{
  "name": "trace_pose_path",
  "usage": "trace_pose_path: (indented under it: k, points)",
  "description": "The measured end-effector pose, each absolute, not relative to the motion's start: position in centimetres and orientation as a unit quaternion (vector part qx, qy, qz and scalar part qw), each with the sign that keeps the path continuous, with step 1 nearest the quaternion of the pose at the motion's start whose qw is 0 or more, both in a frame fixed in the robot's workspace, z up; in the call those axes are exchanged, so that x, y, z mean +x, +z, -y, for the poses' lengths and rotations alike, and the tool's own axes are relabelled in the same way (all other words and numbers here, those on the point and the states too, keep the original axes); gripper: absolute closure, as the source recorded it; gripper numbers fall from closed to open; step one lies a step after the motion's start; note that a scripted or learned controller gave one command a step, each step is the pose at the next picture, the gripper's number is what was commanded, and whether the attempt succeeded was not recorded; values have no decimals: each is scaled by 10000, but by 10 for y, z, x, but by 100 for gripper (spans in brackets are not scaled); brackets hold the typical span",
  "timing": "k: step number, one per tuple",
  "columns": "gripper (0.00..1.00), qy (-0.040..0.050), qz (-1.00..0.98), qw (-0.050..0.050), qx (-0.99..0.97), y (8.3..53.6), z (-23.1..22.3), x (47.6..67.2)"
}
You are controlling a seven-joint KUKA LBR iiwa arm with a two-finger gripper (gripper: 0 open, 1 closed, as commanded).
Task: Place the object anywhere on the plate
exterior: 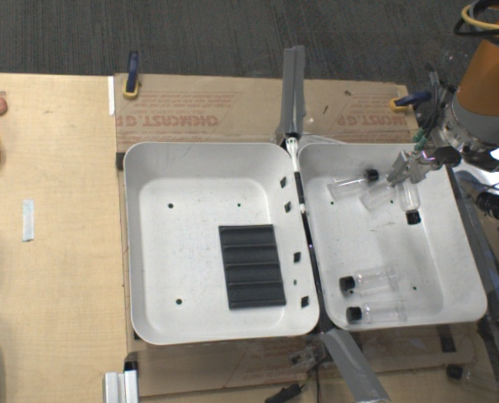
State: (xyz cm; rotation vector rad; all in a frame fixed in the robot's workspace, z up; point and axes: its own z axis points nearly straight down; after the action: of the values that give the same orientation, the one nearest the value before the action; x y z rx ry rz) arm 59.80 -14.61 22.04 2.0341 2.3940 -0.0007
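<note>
Four clear plastic tubes with black caps lie in the right bin (451, 250). One tube (350, 185) rests near the bin's far edge. A second tube (410, 200) lies just beside and below the gripper (407, 171), cap toward the viewer, and contact between them cannot be judged. Two more tubes (377, 282) (386, 313) lie side by side near the front wall. The gripper hangs over the bin's far right corner, beneath the arm's orange band (487, 82); whether it is open or closed cannot be told. The plate (251, 266), a black ribbed rectangle, lies flat in the left bin (149, 225), right of centre. Bare white floor surrounds it on all sides, widest toward the left wall. Both bins are smooth, shallow and round-cornered, and they meet along a central ridge. They sit on a sheet of cardboard (199, 112), beside a pale wooden table (56, 267).
</note>
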Motion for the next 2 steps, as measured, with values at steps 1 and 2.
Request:
trace_pose_path:
  k: [1,2]
  points:
    - [100,-8,-8259,-10,5639,191,81,572]
    - [100,-16,-8263,-12,5632,213,14,560]
